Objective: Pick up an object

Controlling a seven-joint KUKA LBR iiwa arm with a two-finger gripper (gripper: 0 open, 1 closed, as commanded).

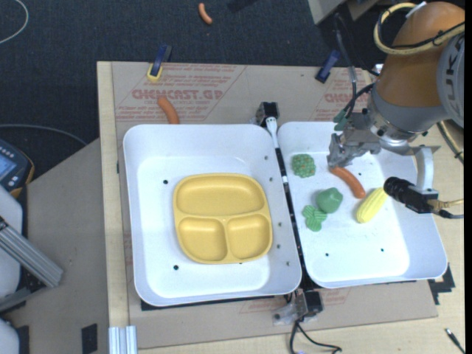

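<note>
Right bin [420, 257]: gripper [341, 155] low over toy hot dog [347, 180].
Grip state cannot be told; broccoli floret [302, 164] at its 9 o'clock, corn cob [371, 204] at 4 o'clock.

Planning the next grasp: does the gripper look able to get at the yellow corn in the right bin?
Probably yes. The corn lies apart from the other toys with nothing on top, and the gripper hangs close above the same bin.
</note>
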